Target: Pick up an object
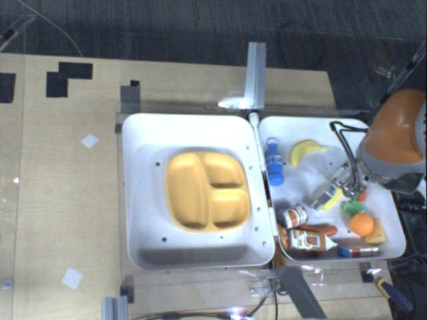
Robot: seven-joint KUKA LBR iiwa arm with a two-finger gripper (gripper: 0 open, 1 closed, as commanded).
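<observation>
One hand (331,193) is what I am steering, and it is hanging low in the bin (300,179) nearest the arm. I am not able to tell whether it is spread or pressed together. I am judging the pick as not yet made, with the closing and lifting left to do. A yellow piece (331,203), the likeliest target, is lying right at its tip. A green toy (351,207) and an orange ball (361,225) are sitting just beside it, and a banana (307,151) farther off.

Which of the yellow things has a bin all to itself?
The big yellow compartment tray, alone in the left-hand bin. The banana shares the right-hand bin with a blue bottle, an orange and more.
</observation>
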